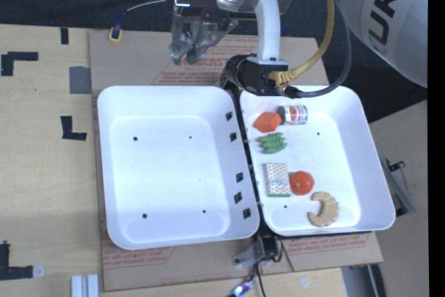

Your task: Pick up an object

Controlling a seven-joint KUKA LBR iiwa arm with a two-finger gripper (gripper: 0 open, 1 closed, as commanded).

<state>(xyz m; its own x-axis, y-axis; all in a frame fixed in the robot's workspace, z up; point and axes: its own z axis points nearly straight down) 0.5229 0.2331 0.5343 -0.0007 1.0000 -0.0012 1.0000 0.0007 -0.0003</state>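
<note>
half the small can (295, 114) sits behind cabling (300, 73).

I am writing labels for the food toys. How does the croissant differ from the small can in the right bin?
The croissant is tan and curved like a crescent; the small can is a cylinder with a red and white label. The croissant lies flat near the front edge of the right bin, while the can lies on its side near the far edge. The croissant looks larger than the can. Both rest in the same bin, apart from the gripper.
</note>
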